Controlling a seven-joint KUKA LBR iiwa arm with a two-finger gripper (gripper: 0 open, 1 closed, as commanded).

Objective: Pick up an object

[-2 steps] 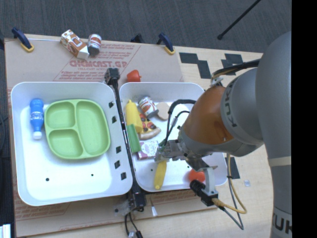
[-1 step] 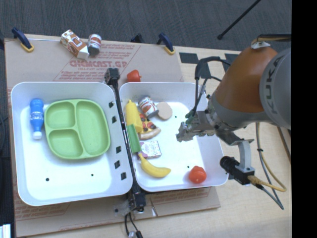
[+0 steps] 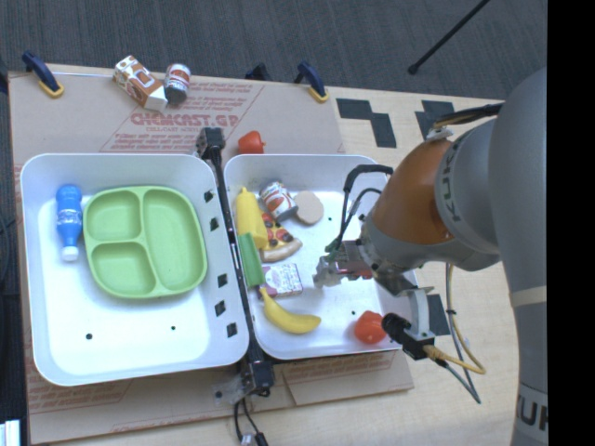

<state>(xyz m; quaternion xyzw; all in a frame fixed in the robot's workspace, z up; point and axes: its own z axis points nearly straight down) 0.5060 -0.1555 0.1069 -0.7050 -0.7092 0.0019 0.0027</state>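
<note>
Claw: the gripper (image 3: 327,269) hangs low in the right bin (image 3: 358,170), under the orange band of the arm (image 3: 465,198). The wrist hides the tips, so I cannot tell how it is set, and I see nothing caught in it.

Nearest thing: a small packet (image 3: 284,280) lies just beside the claw on its left, flat on the bin floor.

Other picks: a banana (image 3: 290,316) lies below the packet, near it. A pizza slice (image 3: 281,240), a can (image 3: 275,197), a pale disc (image 3: 310,209) and a long yellow piece (image 3: 247,214) lie further up. A green stick (image 3: 249,260) runs along the bin's left wall. A red piece (image 3: 369,328) sits by the near rim, under the wrist.

Doing it well: I would judge the packet the likely target. It lies flat, so the tips need to go down to the floor on either side of it, clear of the banana, then close and lift straight.

Left bin (image 3: 56,342): holds a green tray (image 3: 144,240) and a blue bottle (image 3: 69,219), well apart from the claw.

Writing: the cardboard sheet (image 3: 279,100) behind the bins carries red print, roughly "CHEMCAST GP"; smaller lines are too blurred. The can and packet labels are unreadable.

Behind the bins: a small carton (image 3: 138,80), a second can (image 3: 177,82) and a red lump (image 3: 250,142).
</note>
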